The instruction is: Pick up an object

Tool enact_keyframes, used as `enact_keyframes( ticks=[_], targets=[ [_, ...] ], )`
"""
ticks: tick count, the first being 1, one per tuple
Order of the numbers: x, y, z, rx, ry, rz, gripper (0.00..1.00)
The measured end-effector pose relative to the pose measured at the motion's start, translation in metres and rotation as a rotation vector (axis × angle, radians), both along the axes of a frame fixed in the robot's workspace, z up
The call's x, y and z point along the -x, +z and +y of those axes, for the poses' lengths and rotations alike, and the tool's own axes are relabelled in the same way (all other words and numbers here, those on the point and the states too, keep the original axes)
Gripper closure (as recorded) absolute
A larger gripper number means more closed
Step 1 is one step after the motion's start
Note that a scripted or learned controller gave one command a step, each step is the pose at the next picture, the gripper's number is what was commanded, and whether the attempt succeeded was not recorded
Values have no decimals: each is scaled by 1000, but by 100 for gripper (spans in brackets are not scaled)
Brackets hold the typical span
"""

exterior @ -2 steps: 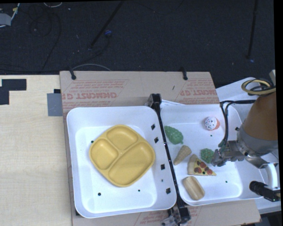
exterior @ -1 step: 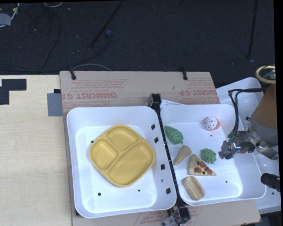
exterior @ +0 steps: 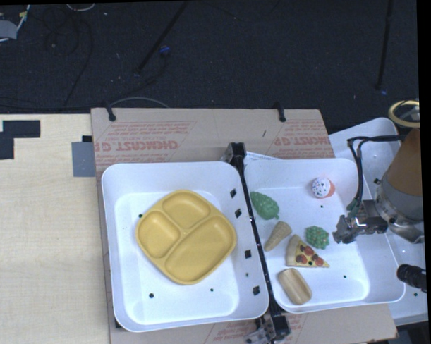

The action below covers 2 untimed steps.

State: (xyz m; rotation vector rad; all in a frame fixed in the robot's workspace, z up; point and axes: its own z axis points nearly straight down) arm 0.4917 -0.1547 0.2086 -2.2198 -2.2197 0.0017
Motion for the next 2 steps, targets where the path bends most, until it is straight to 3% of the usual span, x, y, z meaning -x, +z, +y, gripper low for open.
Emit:
enact_keyframes(
  ticks=[2],
  targets=[
    [1, -9, 96, -2, 4, 2, 100]
  ],
)
